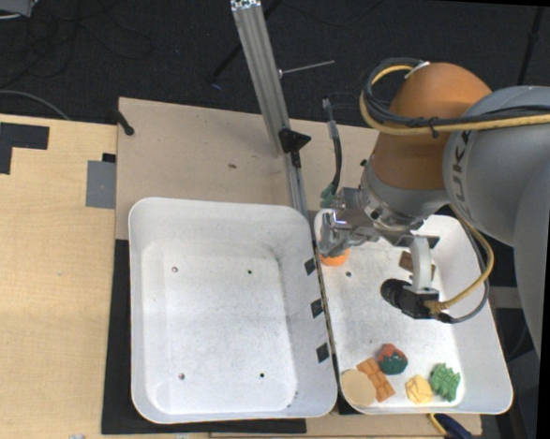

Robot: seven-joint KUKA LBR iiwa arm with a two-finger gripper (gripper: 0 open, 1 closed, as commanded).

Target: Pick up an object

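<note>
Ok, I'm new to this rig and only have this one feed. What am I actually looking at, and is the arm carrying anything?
You are looking down at a slant from one fixed camera above the bench. The big grey machine with the orange band is a robot arm reaching in from the right. Its gripper, a two-finger claw, hangs low over the back left corner of the right bin. A small orange object sits right beneath it; I cannot tell whether the claw has hold of it.

The left bin is the other shallow white tray. Near the right bin's front edge lie small toy-like pieces: a tan disc, an orange piece, a red and dark green piece, a yellow piece and a green piece.
</note>
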